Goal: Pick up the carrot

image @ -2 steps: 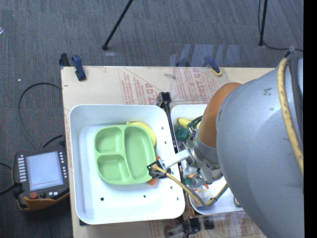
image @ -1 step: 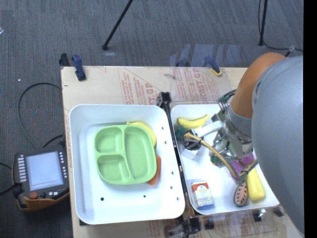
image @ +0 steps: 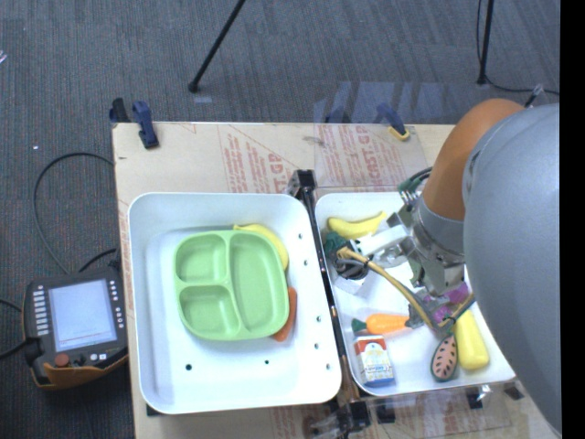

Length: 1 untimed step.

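The carrot is orange with a green leafy end pointing left. It lies flat in the right bin, near the bin's middle. My gripper hangs over the right bin, just right of and slightly above the carrot's tip. The grey wrist and the orange band cover much of the bin's right side. A yellow cable runs from the wrist down past the carrot. Nothing is visibly held.
The right bin also holds a banana, a small red and blue box, a watermelon slice, a yellow piece and something purple. The left bin holds a green divided plate. A teach pendant lies at left.
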Available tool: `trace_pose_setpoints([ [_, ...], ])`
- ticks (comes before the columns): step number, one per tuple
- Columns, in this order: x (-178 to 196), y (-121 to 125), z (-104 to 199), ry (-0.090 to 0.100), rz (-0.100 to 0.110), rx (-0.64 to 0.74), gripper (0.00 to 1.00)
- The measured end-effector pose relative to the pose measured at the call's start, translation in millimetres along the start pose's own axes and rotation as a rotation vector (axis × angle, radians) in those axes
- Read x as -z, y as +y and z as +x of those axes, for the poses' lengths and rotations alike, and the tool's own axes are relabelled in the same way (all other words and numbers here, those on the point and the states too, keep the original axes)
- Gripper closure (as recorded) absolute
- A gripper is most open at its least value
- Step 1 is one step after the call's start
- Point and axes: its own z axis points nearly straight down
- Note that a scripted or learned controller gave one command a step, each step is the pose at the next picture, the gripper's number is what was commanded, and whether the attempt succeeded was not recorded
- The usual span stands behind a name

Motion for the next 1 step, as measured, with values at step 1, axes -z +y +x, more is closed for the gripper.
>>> trace_pose_setpoints([
  [1,-54.3,13.8,-38.8,-0.006,0.002,0.059,0.00],
])
